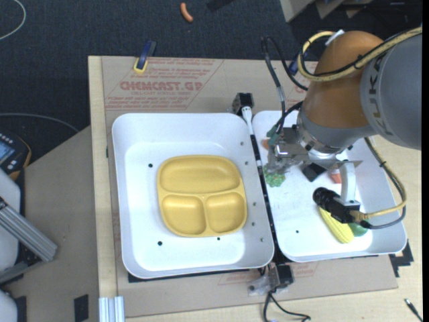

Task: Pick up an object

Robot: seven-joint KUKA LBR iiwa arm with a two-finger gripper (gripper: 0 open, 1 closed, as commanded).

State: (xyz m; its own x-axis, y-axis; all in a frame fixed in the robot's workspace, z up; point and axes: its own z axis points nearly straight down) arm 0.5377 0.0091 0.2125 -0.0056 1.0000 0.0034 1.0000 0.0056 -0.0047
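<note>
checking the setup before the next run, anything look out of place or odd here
One thing stands out: a small orange object lies on the dark floor beyond the bench, away from both bins. Otherwise the yellow divided tray sits flat in the left bin.

A yellow divided plate (201, 194) is lying flat near the middle of the left bin (134, 247), its single long compartment toward the far edge and two smaller ones toward the near edge. In the right bin (295, 247), a yellow corn cob (337, 226) with a green end is lying slantwise by the near right corner. A small green piece (274, 177) is sitting close to that bin's left edge, and an orange piece (336, 177) is showing toward its far right.
</note>
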